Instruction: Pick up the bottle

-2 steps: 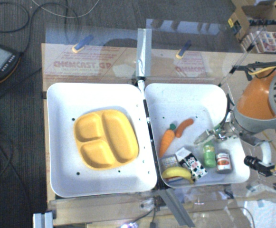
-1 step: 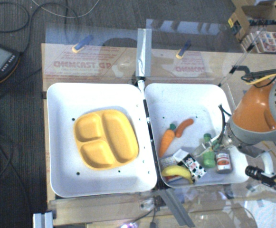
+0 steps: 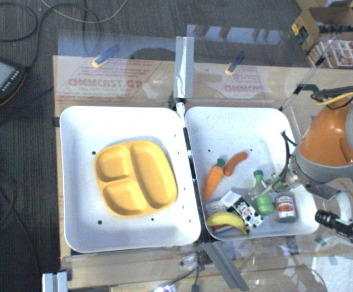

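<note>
Gripper [image 3: 272, 186] by bottle [image 3: 262, 194] in right bin [image 3: 237, 123], finger state unclear; dark carpet [image 3: 164, 11] w/ cables.

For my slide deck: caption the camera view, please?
Gripper at green bottle in right bin; yellow tray left.

Left white bin [image 3: 79, 224]: yellow three-compartment tray [image 3: 137, 176], roughly centred. Right white bin [image 3: 237, 123]: orange carrot [image 3: 212, 180] beside a smaller red-orange carrot [image 3: 236, 161], banana [image 3: 226, 220] at the front wall, small patterned box [image 3: 242, 209] just beside the banana, red-labelled can [image 3: 285, 207] near the right wall. Cables [image 3: 18, 17] on the floor, upper left.
</note>
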Robot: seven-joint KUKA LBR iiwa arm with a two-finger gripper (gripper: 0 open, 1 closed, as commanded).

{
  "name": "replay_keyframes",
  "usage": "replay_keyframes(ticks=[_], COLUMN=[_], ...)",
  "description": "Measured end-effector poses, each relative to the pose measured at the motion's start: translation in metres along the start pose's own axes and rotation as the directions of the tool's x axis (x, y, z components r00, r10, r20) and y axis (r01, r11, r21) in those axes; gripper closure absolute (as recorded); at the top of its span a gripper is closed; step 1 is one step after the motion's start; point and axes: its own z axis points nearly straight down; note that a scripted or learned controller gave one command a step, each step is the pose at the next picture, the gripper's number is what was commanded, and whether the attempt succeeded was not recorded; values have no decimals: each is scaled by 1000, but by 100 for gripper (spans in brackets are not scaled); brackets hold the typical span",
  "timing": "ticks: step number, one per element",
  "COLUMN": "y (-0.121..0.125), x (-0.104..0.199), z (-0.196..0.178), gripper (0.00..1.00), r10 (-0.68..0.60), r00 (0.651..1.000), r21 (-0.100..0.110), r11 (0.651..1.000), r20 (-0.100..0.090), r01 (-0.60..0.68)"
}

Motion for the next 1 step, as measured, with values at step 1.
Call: replay_keyframes(ticks=[1], y=[23], x=[53], z=[-112], gripper=[100], r10=[142], r00=[990], r21=[5], r11=[990], r20=[1], r01=[-142])
